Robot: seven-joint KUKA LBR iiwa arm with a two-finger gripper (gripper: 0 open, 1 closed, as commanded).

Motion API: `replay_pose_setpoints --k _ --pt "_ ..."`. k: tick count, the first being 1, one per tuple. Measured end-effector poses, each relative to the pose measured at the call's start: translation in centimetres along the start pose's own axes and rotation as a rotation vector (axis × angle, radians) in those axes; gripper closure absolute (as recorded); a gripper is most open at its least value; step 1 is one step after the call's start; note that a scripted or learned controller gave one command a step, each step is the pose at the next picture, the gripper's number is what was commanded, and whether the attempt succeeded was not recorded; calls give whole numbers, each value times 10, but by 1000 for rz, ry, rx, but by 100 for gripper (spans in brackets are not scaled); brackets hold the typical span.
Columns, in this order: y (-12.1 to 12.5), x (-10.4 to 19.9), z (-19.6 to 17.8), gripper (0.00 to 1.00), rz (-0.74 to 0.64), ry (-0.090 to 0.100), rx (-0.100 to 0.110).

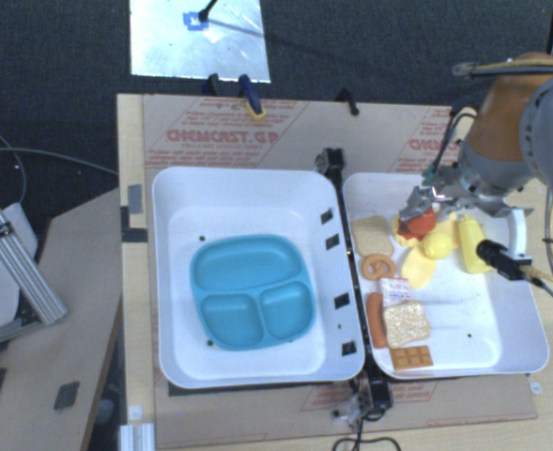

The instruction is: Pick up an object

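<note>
At the lower right of the frame, the right bin (520, 346) holds a waffle square (411, 356), a tan cracker (407, 323) and a red sausage (376, 318) near its front edge. Further back lie a pretzel (378, 267), a bread slice (372, 234), a pale wedge (419, 269), a yellow lemon (437, 244) and a yellow corn-like piece (469, 243). The pincer (421, 209) sits low over a red toy (419, 224); whether it is clenched I cannot tell. At centre left, the left bin (177, 252) carries a blue divided tray (253, 288).
</note>
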State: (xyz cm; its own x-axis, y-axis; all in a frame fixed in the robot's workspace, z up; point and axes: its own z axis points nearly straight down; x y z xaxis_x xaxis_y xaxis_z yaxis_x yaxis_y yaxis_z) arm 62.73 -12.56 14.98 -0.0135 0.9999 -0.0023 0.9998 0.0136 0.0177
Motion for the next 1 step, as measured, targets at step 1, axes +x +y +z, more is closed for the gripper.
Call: replay_pose_setpoints --k 1 --pt "46 80 -73 100 1 3 6"
